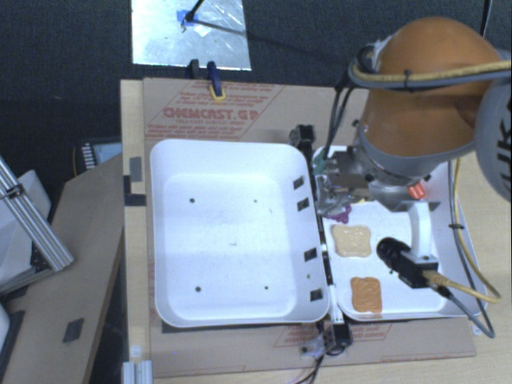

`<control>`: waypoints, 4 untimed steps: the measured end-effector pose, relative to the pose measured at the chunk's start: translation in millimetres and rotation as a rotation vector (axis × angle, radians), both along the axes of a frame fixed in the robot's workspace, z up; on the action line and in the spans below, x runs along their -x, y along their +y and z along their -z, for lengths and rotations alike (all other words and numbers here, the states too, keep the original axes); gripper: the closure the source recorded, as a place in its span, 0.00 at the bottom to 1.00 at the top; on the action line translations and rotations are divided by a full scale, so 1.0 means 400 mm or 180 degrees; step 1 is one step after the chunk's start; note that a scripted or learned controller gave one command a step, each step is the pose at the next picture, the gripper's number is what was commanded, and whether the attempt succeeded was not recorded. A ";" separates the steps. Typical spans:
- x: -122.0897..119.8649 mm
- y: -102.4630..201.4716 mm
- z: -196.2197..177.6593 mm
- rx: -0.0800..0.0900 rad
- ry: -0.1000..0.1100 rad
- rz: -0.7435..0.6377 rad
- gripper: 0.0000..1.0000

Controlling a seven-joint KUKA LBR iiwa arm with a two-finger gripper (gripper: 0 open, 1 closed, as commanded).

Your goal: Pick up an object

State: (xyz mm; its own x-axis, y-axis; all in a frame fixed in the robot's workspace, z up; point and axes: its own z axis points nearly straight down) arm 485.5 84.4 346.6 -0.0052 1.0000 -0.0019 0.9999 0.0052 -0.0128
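In the right bin (400, 310) lie a pale slice of toast (352, 241) and, nearer the front, a browner slice of toast (366, 294). A small purple thing (342, 213) peeks out just above the pale slice, partly under the gripper. My gripper (334, 190) hangs over the right bin's far left corner, close to the wall between the bins, directly above the purple thing. The orange wrist and grey body hide most of the bin's back half.
The left bin (232, 230) is a shallow white tray with black clips (312, 254) along the shared wall. Both bins rest on a cardboard sheet (216, 106). A shiny metal plate (190, 21) lies beyond it at the back.
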 end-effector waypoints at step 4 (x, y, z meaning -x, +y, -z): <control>-0.073 0.190 -0.472 -0.0010 -0.0048 0.0003 0.00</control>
